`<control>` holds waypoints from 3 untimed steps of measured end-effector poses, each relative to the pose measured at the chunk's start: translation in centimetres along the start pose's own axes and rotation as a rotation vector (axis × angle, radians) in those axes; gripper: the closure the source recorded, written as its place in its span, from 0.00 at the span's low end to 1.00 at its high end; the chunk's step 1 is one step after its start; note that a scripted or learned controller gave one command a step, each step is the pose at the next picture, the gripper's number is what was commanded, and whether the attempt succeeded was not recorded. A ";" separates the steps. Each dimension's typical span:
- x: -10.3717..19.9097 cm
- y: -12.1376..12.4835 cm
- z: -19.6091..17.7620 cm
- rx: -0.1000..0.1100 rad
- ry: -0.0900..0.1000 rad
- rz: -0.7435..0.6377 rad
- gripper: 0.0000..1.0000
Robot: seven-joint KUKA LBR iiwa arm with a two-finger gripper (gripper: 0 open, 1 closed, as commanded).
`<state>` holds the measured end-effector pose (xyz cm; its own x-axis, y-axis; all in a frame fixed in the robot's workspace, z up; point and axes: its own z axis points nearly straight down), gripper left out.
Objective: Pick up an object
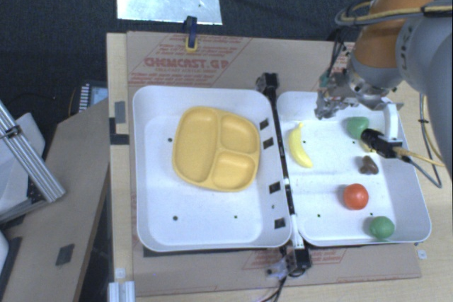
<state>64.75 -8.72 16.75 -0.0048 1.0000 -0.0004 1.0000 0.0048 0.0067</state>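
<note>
Right bin (pixel 417 219), shallow white plastic, right half of the frame: five loose items on its floor. A yellow plastic banana (pixel 300 146) lies near the bin's left wall, long axis running roughly top to bottom of the frame with a slight lean. A light green rounded piece (pixel 357 126) sits in the upper right of that bin, a small brown lumpy piece (pixel 367 165) below it, an orange-red ball (pixel 355 196) lower again, and a darker green ball (pixel 381 226) near the bottom right corner.

Left bin (pixel 152 223), same make, holds a yellow three-compartment plastic tray (pixel 216 148), nothing in it.

The grey arm with its orange band enters from the upper right. The two-finger gripper (pixel 330 108) hangs over the upper part of the right bin; its tips are a grey blur against the white floor, so the spread of the claw cannot be told. Nothing is seen pinched in it.

Key relation: the banana is near the claw, just down-frame and a little left. The light green piece is about as close, to the right. Judged likely targets; the rest lie well apart, further down-frame. A grip across the banana's short width would suit its lie.
</note>
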 end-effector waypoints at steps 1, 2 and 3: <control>-0.2 0.8 -6.4 -0.003 -0.001 0.000 1.00; -0.2 1.0 -10.1 0.000 -0.001 -0.001 1.00; 4.5 0.7 -8.5 0.005 0.002 -0.004 1.00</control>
<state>65.37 -4.25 25.27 -0.0086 1.0000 0.0011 1.0000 0.0086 0.0015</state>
